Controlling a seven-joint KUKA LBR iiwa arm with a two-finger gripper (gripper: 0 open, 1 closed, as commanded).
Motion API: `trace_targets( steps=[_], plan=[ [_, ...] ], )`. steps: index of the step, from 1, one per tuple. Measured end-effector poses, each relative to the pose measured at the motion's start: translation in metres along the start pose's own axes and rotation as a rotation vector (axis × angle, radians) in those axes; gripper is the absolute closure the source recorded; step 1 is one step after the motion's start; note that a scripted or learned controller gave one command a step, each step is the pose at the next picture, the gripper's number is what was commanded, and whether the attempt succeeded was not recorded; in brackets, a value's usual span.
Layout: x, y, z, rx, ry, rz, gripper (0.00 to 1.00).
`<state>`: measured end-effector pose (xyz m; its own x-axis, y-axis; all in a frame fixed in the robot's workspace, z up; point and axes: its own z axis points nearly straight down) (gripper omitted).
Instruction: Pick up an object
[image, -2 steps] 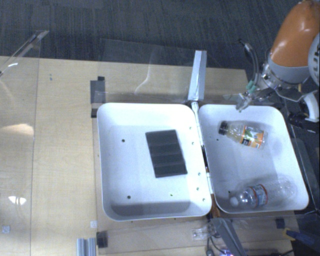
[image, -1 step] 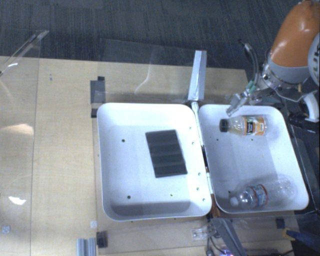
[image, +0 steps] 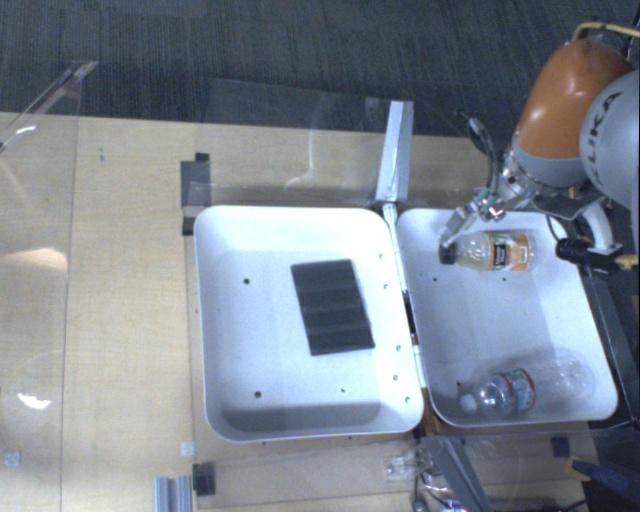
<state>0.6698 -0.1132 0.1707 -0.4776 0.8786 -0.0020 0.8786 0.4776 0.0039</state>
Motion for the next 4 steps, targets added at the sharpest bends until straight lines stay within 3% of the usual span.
trace_targets(
  steps=[1, 2, 3, 4],
  plan=[
    [0.003, 0.004, 0.033, -0.007, -0.008, -0.097, 0.00],
    [-0.029, -0.017, 0.076, 0.014, 0.022, -0.093, 0.00],
    [-0.032, -0.018, 0.068, 0.007, 0.008, -0.091, 1.00],
    [0.018, 0.011, -0.009, -0.004, -0.002, -0.238, 1.00]
  ],
)
